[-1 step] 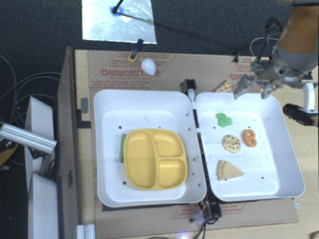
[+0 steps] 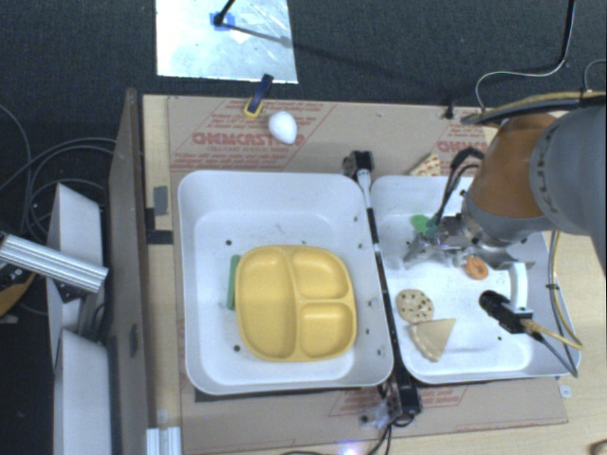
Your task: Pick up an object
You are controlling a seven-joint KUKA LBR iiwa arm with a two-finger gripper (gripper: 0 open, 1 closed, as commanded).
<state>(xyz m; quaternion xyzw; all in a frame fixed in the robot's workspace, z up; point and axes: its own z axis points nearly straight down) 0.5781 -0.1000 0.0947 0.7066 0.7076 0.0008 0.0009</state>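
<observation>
Camera view — gripper (image 2: 432, 245) (grip state unclear) low in right bin (image 2: 541, 363); could miss green piece (image 2: 419, 223) — crowded.

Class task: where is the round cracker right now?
The round cracker lies in the right bin, near its left wall, just above the tan wedge.
</observation>
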